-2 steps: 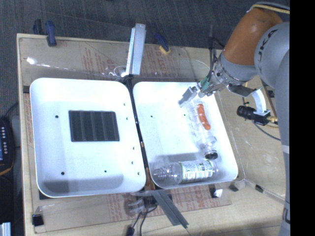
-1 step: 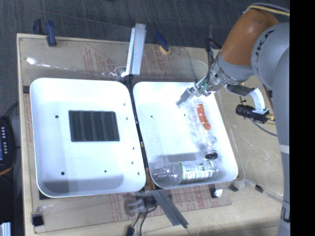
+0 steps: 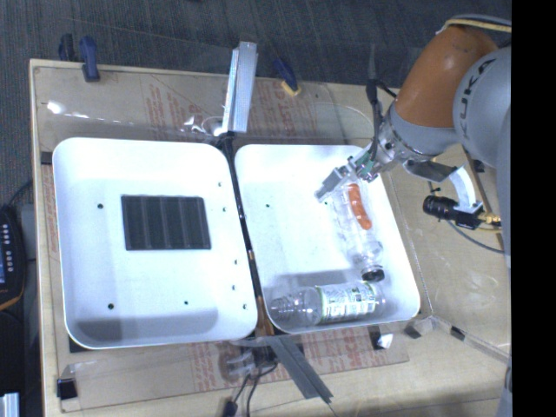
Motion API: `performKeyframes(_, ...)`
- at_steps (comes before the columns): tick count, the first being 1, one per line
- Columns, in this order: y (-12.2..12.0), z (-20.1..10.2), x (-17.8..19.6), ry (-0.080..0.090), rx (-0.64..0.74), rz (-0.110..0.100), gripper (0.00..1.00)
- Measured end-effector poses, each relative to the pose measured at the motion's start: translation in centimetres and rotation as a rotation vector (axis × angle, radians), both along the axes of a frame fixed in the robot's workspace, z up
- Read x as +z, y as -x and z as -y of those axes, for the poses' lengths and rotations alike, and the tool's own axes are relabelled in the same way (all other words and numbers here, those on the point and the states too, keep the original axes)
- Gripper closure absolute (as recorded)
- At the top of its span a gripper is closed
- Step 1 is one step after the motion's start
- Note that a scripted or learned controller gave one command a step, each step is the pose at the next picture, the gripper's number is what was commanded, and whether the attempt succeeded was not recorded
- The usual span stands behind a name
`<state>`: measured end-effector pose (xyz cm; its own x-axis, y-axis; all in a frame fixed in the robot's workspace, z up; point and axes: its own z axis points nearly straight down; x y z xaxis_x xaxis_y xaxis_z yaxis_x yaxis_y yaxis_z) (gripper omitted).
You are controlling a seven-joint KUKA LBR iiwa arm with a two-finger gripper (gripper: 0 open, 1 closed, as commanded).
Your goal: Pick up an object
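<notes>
Lying under tool (image 3: 346,181), clear bottle (image 3: 358,224) w/ orange inside; tool grip state unclear.

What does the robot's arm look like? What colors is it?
The arm is chunky and rounded, grey with a big orange band above the wrist. Dark letters mark its grey shell. At its tip sits a small metal-grey gripper, and thin dark cables run alongside.

A clear bottle with orange contents (image 3: 355,220) is seen lying just below the gripper (image 3: 346,181); a labelled clear bottle (image 3: 328,304) lies farther below.
</notes>
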<state>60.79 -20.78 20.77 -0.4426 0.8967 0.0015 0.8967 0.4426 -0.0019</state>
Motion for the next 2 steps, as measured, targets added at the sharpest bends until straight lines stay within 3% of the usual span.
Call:
performKeyframes(1,-1.7,0.1,-1.7,0.002,0.016,0.004,0.00)
performKeyframes(2,-1.6,0.1,-0.4,0.002,0.040,0.004,0.00)
